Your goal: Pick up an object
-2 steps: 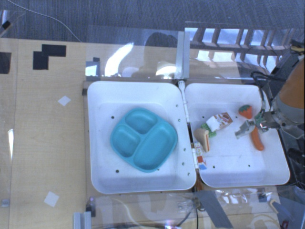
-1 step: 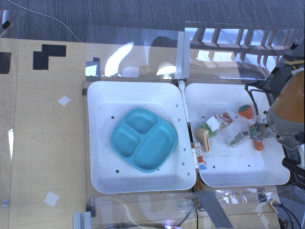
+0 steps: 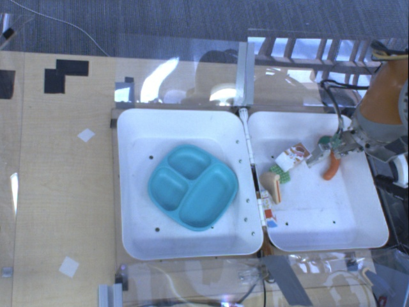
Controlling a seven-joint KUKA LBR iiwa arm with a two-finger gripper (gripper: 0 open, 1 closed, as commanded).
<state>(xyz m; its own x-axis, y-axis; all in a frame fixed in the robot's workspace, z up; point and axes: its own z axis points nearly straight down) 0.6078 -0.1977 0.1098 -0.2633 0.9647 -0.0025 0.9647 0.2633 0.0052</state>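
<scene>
Your claw (image 3: 327, 147) sits at the upper right of the frame, over the upper right part of the right bin (image 3: 358, 226). The arm (image 3: 383, 101) enters from the right edge, orange band visible. You can't tell from this angle how far the claw is open; the tips blur into the items under them. Nothing is clearly between them.

Items in the right bin:
- Carrot (image 3: 331, 165): orange, tilted, just below the claw tip. It looks touching or nearly touching; you can't tell which.
- Packet (image 3: 296, 155): small, white with red-brown print, left of the claw, near but apart.
- Green piece (image 3: 279, 173): just below-left of the packet, touching or almost touching it.
- Sandwich (image 3: 273, 187): tan wedge-like toy, lower left of the green piece, close to the bin's left wall.
- Card (image 3: 269, 217): small red, white and blue bit at the left wall, near the divider between the bins.

The left bin (image 3: 137, 235) holds a plate (image 3: 193, 187), teal with three compartments, centred and rotated slightly.

Both bins sit side by side on the surface (image 3: 57, 190), light wood, with black markers at the upper left of the frame.
</scene>
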